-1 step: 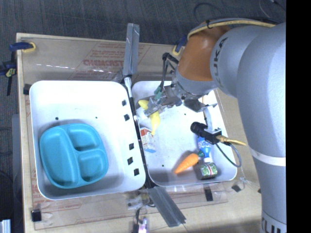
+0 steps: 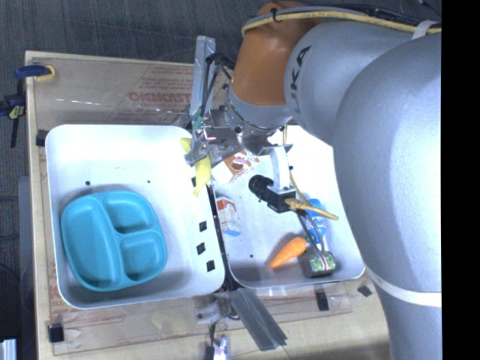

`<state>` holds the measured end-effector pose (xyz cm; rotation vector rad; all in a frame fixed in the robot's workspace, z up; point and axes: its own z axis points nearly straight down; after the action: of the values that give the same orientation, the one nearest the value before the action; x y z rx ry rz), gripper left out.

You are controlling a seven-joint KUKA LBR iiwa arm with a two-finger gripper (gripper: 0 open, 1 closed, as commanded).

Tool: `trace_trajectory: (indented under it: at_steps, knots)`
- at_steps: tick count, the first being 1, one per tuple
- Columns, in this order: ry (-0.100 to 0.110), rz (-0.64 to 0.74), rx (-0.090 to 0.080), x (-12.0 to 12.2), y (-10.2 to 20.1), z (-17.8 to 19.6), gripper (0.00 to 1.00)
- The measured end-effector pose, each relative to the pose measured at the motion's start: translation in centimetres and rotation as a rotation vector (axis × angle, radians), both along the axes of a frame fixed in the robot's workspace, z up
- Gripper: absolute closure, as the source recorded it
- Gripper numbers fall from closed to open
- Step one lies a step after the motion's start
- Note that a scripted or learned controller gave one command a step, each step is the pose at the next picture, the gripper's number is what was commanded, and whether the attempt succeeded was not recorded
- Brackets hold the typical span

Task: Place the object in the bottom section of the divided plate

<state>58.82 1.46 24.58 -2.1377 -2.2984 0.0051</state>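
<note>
Where legible, arm (image 2: 352, 73) lettering: "KA".

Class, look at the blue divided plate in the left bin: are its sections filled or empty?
Empty. All the sections of the blue divided plate show bare blue floor; the carrot lies in the right bin.

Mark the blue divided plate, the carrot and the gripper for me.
blue divided plate (image 2: 75, 235): camera view, its left rim.
carrot (image 2: 288, 253): camera view, middle of its orange body.
gripper (image 2: 201, 150): camera view, between its fingertips, by a yellow object.
</note>
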Motion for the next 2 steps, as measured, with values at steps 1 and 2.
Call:
trace_trajectory:
  at_steps: [1, 2]
  knots:
    - [0.002, 0.132, 0.0, -0.3, 5.9, -3.2, 1.0]
    - [0.003, 0.205, 0.0, -2.0, 11.2, -3.1, 1.0]
